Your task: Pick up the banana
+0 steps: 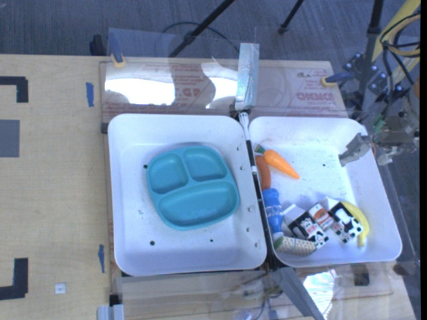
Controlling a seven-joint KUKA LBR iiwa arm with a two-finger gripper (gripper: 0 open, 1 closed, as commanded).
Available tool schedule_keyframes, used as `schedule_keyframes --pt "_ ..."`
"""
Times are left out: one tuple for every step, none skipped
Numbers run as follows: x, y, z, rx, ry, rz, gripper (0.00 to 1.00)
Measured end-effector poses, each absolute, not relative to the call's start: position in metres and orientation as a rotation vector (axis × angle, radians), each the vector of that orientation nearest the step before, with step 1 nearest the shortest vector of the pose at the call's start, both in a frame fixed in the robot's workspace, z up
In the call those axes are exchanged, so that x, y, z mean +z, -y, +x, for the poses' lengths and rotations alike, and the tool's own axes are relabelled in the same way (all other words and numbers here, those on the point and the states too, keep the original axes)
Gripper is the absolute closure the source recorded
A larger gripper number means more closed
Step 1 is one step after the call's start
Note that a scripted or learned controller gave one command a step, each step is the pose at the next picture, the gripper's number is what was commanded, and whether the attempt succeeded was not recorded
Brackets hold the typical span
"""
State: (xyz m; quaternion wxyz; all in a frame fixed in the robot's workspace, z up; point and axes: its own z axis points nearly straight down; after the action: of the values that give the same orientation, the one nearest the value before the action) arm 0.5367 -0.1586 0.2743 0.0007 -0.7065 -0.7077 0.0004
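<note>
The yellow banana (358,220) lies in the front right corner of the right bin (313,135), partly covered by a black-and-white patterned item (344,223). My gripper (354,150) hangs over the right bin's far right side, above and behind the banana and well apart from it. Nothing is seen held in it.
The right bin also holds an orange carrot (281,163), a second orange piece (263,172), a blue bottle (271,207) and small boxes (308,225) along its left and front. A teal divided plate (192,186) sits in the left bin (127,179). Stands and cables crowd the far right.
</note>
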Motion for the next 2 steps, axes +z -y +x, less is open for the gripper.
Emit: schedule_keyframes --pt "0.134 0.129 0.567 0.000 2.393 -2.035 0.00" --pt "0.090 0.189 0.536 0.000 2.226 -2.213 0.00"
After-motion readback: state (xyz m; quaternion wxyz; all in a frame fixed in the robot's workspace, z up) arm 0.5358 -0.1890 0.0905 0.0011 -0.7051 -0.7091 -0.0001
